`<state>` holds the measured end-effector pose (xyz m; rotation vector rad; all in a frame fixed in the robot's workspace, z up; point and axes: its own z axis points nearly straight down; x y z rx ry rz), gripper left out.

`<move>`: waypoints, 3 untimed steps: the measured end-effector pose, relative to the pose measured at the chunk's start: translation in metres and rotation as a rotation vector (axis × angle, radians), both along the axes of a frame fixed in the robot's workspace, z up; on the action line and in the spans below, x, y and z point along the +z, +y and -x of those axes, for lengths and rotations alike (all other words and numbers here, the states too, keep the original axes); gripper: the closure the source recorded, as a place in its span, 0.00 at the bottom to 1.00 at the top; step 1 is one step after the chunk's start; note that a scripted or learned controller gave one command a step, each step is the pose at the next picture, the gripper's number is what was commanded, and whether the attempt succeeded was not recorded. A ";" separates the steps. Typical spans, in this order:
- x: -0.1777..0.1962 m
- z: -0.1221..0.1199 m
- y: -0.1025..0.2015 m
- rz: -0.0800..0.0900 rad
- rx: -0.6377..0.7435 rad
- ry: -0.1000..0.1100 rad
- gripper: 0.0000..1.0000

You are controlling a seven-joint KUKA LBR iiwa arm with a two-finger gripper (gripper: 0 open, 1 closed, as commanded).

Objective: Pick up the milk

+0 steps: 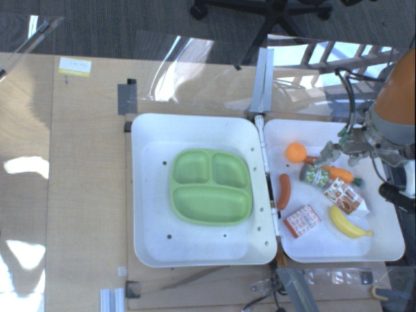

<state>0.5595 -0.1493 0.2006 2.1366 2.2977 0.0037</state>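
Approach step: pincer (338, 149) above right bin (390, 255), spread wide, holding nothing.
Small white printed milk carton (342, 195) lies just near of it, beside yellow banana (350, 223); next, descend over carton and close.

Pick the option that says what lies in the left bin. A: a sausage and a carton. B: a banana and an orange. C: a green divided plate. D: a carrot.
C: the green divided plate lies alone in the left bin, while the banana, orange, sausage and carrot lie in the right bin.
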 end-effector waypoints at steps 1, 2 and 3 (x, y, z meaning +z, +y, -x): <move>-0.098 0.028 -0.029 0.000 0.068 -0.002 0.00; -0.112 0.055 -0.057 0.004 0.094 -0.008 0.00; -0.099 0.051 -0.058 0.009 0.096 -0.019 1.00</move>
